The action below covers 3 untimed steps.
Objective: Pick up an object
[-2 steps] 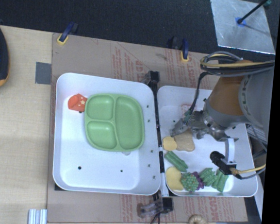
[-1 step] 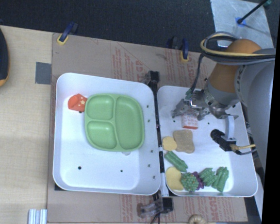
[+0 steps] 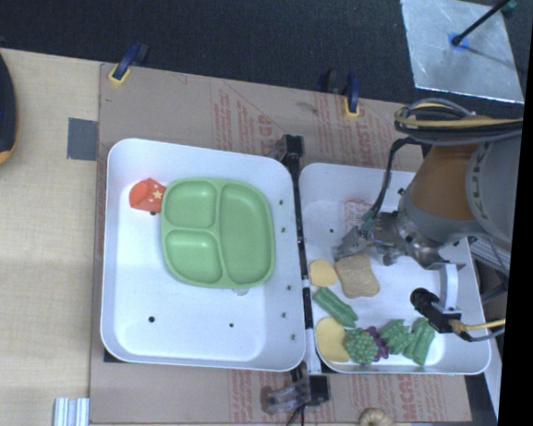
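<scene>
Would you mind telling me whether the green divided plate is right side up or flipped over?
Right side up. The green plate lies flat in the left bin, its three compartments facing upward with raised dividers visible between them.

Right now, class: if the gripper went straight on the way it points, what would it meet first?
Most likely the tan slice of bread, which lies just ahead of the gripper in the right bin. Depth is unclear from this slanted view, so it might meet the bin floor beside it.

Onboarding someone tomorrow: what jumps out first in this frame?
The green divided plate in the middle of the left bin, with a small red item at its upper left. Then the grey arm reaching over the right bin, above a pile of toy food, with a tan bread slice nearest the tool.
</scene>
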{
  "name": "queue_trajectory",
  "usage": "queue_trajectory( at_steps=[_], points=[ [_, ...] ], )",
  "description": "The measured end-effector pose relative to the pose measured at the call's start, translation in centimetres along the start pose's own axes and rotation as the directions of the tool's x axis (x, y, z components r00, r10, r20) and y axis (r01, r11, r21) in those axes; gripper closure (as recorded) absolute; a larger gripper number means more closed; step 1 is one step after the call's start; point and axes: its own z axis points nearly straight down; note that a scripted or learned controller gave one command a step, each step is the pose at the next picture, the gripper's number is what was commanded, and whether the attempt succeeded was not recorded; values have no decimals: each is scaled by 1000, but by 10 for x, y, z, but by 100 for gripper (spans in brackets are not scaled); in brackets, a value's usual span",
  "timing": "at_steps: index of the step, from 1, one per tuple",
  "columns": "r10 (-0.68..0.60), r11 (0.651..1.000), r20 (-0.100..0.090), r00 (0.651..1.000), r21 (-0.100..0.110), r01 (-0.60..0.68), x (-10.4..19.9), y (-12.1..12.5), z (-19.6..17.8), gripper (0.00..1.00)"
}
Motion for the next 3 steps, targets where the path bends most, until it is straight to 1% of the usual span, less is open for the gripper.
queue_trajectory(
  at_steps=[1, 2, 3],
  points=[
    [-3, 1000, 1, 1000, -5, 3, -1, 3, -11, 100],
    [-3, 1000, 2, 1000, -4, 3, -1, 3, -11, 0],
    [-3, 1000, 1, 1000, -11, 3, -6, 54, -1, 0]
  ],
)
